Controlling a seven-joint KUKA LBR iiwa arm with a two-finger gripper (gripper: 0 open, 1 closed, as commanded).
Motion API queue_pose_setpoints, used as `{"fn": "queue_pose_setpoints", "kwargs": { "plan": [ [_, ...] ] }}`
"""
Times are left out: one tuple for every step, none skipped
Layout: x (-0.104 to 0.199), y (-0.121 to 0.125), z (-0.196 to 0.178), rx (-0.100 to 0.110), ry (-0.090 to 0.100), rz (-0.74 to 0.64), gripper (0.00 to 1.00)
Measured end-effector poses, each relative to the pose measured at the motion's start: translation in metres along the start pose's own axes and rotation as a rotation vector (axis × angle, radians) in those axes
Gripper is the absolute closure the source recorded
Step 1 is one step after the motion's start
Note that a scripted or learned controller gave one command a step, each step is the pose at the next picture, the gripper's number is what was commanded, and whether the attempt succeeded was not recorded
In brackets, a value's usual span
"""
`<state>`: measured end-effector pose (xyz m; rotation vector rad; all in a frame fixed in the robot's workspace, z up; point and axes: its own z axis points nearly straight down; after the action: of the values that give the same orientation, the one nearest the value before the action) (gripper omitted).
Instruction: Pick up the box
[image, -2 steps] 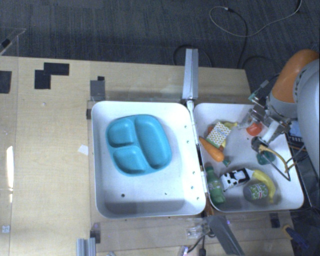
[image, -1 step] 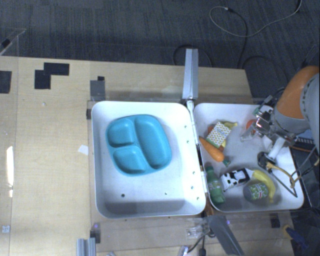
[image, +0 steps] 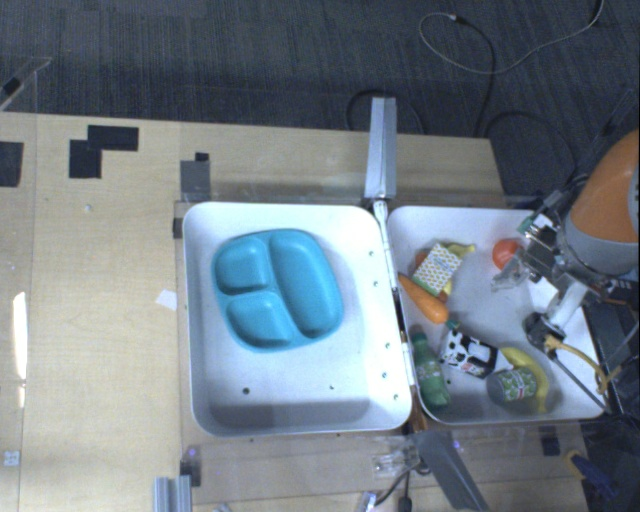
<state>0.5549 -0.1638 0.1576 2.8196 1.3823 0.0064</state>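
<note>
Box (image: 437, 267) lying near right bin's (image: 590, 395) far edge | likely light, stiff; pinch flat sides | gripper (image: 520, 262) hovering near, finger state unclear

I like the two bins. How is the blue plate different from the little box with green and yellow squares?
The blue divided plastic plate looks far bigger than the small green-and-yellow checkered box. The plate is one plain colour with three hollows; the box is patterned and flat-faced. The plate lies alone in the left white bin; the box sits among other things in the right white bin.
</note>
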Motion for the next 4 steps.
{"fn": "queue_pose_setpoints", "kwargs": {
  "plan": [
    [0.046,0.075,-0.066,-0.002,0.000,0.145,0.00],
    [0.021,0.047,0.025,0.002,-0.001,0.143,0.00],
    [-0.033,0.002,-0.080,-0.001,-0.001,0.120,0.00],
    [-0.049,-0.045,0.042,0.002,-0.002,0.186,0.00]
  ]
}}
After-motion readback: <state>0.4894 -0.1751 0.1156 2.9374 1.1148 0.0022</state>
